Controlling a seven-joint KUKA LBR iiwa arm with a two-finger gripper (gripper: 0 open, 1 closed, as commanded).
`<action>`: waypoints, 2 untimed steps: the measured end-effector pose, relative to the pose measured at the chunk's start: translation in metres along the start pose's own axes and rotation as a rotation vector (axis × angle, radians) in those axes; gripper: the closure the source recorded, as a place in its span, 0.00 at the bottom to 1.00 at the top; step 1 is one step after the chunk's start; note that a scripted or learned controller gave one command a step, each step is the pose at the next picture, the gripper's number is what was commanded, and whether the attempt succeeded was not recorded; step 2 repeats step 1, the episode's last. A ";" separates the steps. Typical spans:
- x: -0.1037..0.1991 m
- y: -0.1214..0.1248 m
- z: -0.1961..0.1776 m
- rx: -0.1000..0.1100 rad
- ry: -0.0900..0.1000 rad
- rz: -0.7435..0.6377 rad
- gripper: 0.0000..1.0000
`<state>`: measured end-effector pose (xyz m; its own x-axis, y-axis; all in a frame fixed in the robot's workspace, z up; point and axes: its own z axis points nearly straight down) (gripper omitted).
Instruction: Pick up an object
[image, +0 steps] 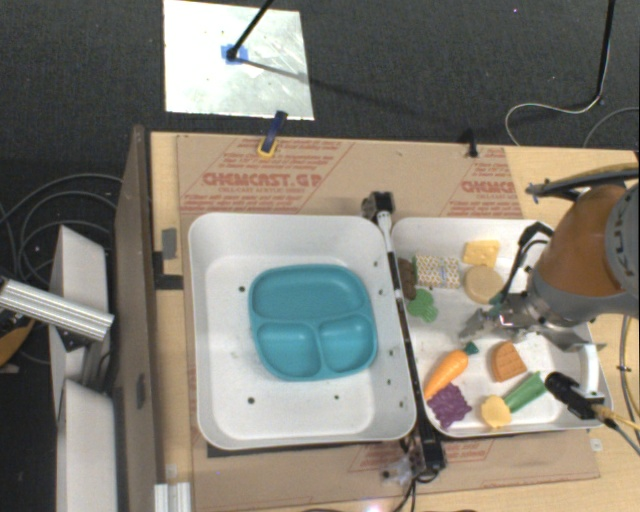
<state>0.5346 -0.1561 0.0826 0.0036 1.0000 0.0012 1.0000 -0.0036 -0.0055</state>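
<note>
One object, the orange carrot (446, 371), is seen in the lower middle of the right bin (590, 375), long axis slanting lower left to upper right, just below and left of the gripper (487, 322), whose finger state cannot be told.

A dark carpeted floor (70, 80) surrounds the bench, with a shiny, silvery sheet (238, 62) lying flat on it near the top, a small blue piece resting on that sheet. Loose black cables (45, 215) coil on the carpet at the left, beside a white boxy stand (80, 350) crossed by a ribbed metal bar (55, 308), and a thin cable (590, 100) loops across the floor at the upper right. The bench top is covered in brown protective paper (300, 170) printed with red lettering, evenly lit from above.
</note>
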 end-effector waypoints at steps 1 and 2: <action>0.007 0.072 -0.003 -0.014 -0.003 -0.011 0.00; 0.007 0.072 -0.003 -0.014 -0.003 -0.011 0.00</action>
